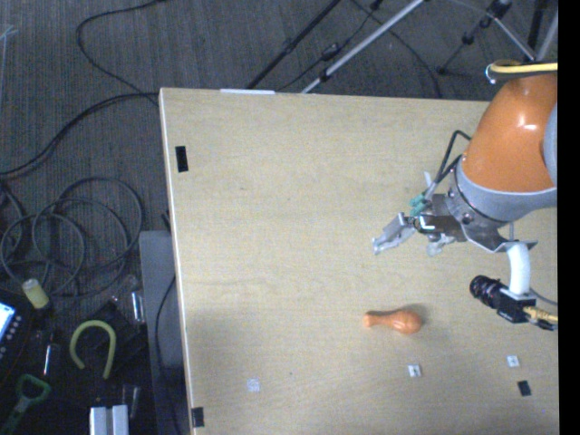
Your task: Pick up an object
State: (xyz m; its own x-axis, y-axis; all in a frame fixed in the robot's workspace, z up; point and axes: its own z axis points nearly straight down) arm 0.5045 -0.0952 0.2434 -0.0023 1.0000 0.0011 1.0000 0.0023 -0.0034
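Where cables (72,234) coil, tan tabletop (290,207), orange object (395,321)

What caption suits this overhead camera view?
Robot gripper poised above a tan bench, an orange pear-shaped object lying nearby.

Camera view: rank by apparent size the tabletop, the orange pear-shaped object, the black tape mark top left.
1. tabletop
2. orange pear-shaped object
3. black tape mark
The tool sits nearer the camera, so it is unranked.
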